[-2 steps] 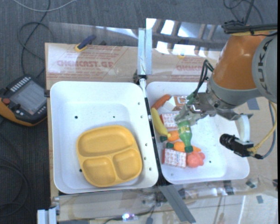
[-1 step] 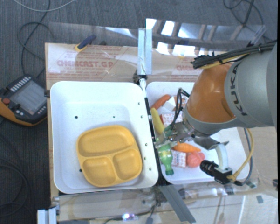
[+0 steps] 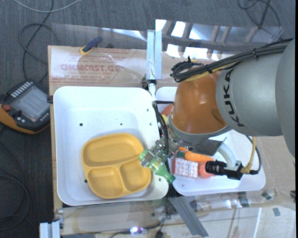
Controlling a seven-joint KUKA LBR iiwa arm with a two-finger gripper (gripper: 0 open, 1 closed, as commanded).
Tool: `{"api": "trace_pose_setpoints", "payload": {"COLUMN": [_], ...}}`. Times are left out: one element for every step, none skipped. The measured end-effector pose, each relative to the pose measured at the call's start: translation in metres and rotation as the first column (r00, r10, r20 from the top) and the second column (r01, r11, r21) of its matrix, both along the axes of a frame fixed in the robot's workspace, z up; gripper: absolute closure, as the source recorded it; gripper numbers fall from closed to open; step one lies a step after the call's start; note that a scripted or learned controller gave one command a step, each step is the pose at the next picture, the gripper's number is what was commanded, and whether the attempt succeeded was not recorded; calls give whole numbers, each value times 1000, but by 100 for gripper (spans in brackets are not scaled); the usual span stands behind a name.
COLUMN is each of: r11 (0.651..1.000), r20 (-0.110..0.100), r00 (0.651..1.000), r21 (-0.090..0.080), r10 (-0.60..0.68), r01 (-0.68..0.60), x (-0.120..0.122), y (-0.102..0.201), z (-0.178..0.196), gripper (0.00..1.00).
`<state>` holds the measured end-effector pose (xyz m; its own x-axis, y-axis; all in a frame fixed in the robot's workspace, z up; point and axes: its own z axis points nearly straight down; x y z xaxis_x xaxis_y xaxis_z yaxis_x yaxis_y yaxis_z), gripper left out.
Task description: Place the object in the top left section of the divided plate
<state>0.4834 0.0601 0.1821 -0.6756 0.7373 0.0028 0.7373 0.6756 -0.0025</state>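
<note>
dark grey carpet runs around the bench, with loose cables across it and a teach pendant (image 3: 22, 107) lying off to the left. on the bench sit two shallow white bins, the left bin (image 3: 79, 113) and the right bin (image 3: 248, 182) side by side.

the gripper (image 3: 157, 157) hangs low over the wall between the bins, at the left bin's lower right edge. a green object (image 3: 156, 165), translucent and leafy-looking, sits right at the fingertips; it looks pinched between the fingers, though the wrist above hides most of them, so i would not swear to it. the jaws seem narrow, closed on that green piece.

the green object overlaps the right rim of the yellow divided plate (image 3: 114, 163), which lies in the lower part of the left bin. the plate's large top section (image 3: 111, 150) has nothing in it.

just right of the gripper, in the right bin, lie a red and white carton (image 3: 186, 168) and an orange carrot-like piece (image 3: 198, 157), touching each other. the orange band (image 3: 198, 105) and grey arm (image 3: 263, 93) loom over that bin.
</note>
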Motion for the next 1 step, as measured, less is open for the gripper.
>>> {"api": "trace_pose_setpoints", "payload": {"r11": [1000], "r20": [0], "r00": [1000], "r21": [0], "r10": [0], "r01": [0], "x": [0], "y": [0], "z": [0], "gripper": [0]}}
